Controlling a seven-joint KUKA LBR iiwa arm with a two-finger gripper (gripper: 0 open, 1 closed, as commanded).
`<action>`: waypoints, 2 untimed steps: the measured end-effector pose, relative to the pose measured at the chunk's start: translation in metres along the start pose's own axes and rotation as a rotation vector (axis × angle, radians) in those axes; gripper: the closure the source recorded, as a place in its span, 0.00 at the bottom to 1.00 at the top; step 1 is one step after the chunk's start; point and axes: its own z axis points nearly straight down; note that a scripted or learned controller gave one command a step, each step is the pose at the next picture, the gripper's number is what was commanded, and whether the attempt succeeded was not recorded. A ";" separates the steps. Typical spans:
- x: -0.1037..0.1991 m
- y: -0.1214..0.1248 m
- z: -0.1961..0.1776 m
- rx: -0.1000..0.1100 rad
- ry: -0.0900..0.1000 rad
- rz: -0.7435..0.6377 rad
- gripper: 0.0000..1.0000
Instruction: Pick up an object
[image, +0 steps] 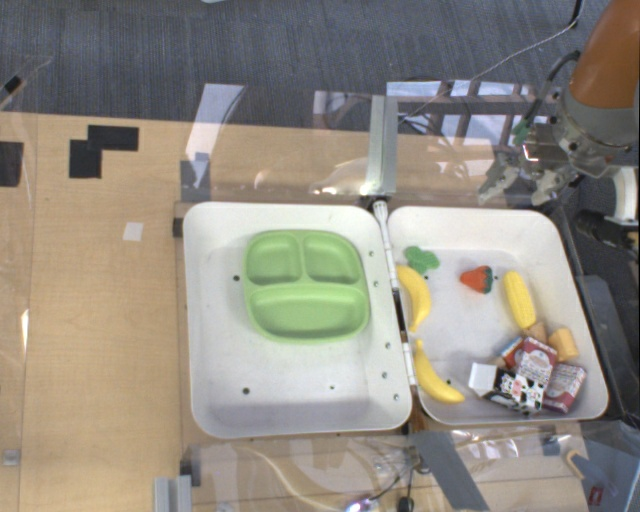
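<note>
My gripper (528, 180) hangs above the far edge of the right bin (560, 235), at the upper right, with nothing between its fingers. The right bin holds a banana (414, 295) along its left wall, a second banana (435, 375) lower down, a green broccoli piece (422, 259), a strawberry (478, 279), a corn cob (519, 300), an orange piece (563, 343) and small printed cartons (530, 375) in the near right corner. In the left bin (215, 380) lies a green divided plate (305, 284).
A metal divider post (378, 140) stands behind the seam between the two bins. Cables and a frame (470, 100) run behind the right bin. Wooden bench top (90, 300) stretches to the left.
</note>
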 end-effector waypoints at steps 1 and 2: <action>-0.021 -0.044 0.121 0.003 0.000 0.151 0.00; -0.050 -0.055 0.178 -0.001 -0.001 0.118 0.00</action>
